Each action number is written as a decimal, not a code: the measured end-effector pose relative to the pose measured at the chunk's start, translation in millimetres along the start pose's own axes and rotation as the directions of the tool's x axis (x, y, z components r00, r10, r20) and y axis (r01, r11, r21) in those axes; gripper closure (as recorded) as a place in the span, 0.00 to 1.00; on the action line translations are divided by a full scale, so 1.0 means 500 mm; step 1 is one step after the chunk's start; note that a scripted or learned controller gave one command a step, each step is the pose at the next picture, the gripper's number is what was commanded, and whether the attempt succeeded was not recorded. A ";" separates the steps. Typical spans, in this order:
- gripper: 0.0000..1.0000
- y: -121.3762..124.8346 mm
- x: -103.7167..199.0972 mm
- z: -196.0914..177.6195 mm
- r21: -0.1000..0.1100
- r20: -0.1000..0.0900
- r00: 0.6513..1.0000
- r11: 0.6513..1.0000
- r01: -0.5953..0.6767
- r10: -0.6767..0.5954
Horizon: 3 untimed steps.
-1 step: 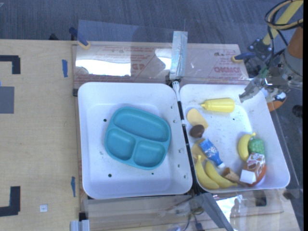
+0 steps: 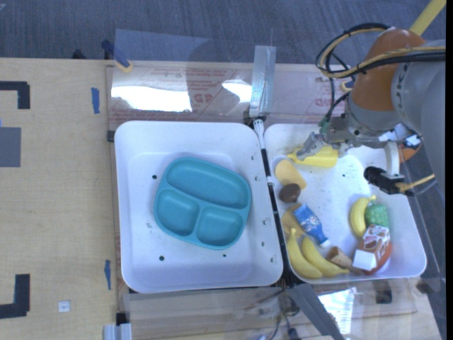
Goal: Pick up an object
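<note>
The arm (image 2: pixel 396 83) reaches over the right bin (image 2: pixel 414 261), its jaws low at the far end, right at a yellow block (image 2: pixel 320 159); whether they are apart or together I cannot tell. This looks like the grasp step. Next comes a firm close, then a straight lift clear of the bananas (image 2: pixel 308 255).
</note>
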<state>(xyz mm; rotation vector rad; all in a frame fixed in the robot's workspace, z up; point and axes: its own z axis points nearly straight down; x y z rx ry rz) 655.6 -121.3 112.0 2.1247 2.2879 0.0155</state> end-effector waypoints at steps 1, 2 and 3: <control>0.00 -0.059 0.058 0.044 0.013 -0.007 0.999 0.999 0.048 -0.047; 1.00 -0.058 0.055 0.021 0.012 -0.006 0.999 0.999 0.046 -0.046; 1.00 -0.084 0.166 -0.178 0.012 -0.007 0.996 0.996 -0.091 0.091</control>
